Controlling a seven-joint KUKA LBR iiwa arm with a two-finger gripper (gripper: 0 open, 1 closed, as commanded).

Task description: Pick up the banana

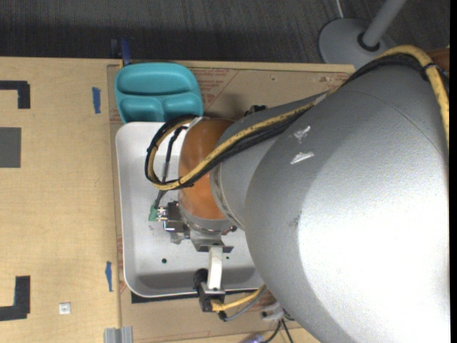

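Note:
My arm reaches down into the white bin (136, 191) and covers most of its floor. The orange band (196, 170) above the wrist sits over the bin's middle. Below it, the metal wrist and the gripper's body (170, 219) point down at the bin's left-centre. From this angle the wrist hides the gripper's tip and whatever lies under it. The bare strip of bin floor along the left and front holds only a small dark speck (164, 261).
A teal moulded tray (158, 91) lies at the bin's far end. Black and yellow cables (161, 156) loop off the wrist. A white bracket (214, 271) sticks out over the bin's front rim. Brown cardboard (57, 191) with blue tape marks lies to the left.

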